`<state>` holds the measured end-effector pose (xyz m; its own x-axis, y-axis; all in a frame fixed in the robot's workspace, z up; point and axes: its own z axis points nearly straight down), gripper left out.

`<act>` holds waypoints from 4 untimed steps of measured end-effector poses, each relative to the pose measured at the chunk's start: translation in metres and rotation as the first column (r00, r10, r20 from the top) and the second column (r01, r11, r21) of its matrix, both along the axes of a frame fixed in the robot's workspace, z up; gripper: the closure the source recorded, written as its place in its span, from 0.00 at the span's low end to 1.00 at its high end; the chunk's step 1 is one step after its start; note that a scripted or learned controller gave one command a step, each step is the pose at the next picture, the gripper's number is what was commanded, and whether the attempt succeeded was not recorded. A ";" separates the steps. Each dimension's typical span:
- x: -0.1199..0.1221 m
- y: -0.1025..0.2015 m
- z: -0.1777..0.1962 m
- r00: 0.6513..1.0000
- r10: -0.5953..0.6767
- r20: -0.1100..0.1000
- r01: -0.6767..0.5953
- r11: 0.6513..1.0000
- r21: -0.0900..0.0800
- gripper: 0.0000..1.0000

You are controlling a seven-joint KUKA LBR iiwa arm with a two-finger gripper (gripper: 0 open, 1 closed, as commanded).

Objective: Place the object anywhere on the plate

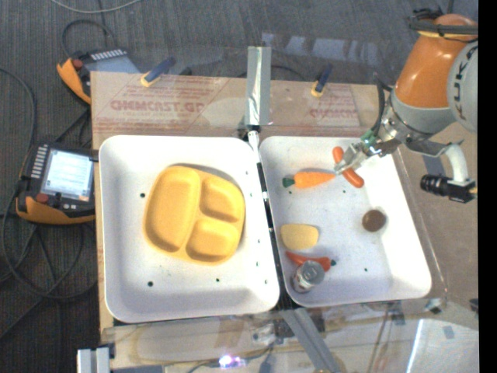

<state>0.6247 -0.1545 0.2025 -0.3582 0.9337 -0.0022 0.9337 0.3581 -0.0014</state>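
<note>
Reaching in from the right, the grey arm with its orange band hangs its gripper over the far part of the right bin. I can't tell from where I stand whether that gripper is clenched or released; it sits low among the small orange pieces there. A toy carrot lies just beside it, pointing toward the divider between the bins. Nearer the front edge of the counter lie a pale yellow piece, a round brown thing and a small grey-and-red object in the bin's near left corner. Over in the left bin, the yellow sectioned plate rests near its middle, well apart from the gripper.
</note>
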 end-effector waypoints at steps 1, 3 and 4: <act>-0.017 0.059 0.017 0.963 0.270 0.001 -0.270 0.963 0.003 1.00; -0.033 0.246 -0.019 0.651 0.759 0.002 -0.759 0.651 0.004 1.00; -0.033 0.245 -0.019 0.652 0.759 0.002 -0.759 0.652 0.003 0.00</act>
